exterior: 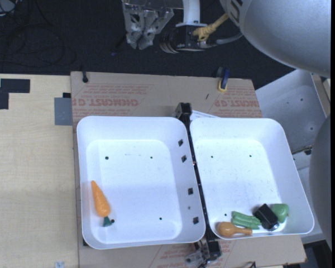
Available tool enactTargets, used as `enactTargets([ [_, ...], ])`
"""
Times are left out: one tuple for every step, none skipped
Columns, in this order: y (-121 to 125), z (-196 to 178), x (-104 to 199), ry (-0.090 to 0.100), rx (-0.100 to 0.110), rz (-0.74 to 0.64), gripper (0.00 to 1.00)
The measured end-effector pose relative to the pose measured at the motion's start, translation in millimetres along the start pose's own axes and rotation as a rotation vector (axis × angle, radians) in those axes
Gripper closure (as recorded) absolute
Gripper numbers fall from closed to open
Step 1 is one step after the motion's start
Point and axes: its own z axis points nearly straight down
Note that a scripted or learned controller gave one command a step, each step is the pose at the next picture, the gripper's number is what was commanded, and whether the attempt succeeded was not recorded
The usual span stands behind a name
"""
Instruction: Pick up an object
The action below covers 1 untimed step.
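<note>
Hand (pixel 145 29) raised at 12 o'clock, fingers pressed together, empty — clear of toy carrot (pixel 100 199) for approach.

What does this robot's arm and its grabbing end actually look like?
The arm is a fat, rounded, pale grey shell with dark lettering partly visible. The tool at its end is grey bare metal. Beside it sit a white cylinder, black cable loops and a yellow cord.

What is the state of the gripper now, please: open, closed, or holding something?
Gripper: up above the back of the bench, away from both bins, nothing between its fingers; open or closed cannot be told.
</note>
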Motion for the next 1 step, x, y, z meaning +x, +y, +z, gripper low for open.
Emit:
enactTargets([
  [0.3, 23.5, -3.5, -0.003, 0.004, 0.006, 1.0],
])
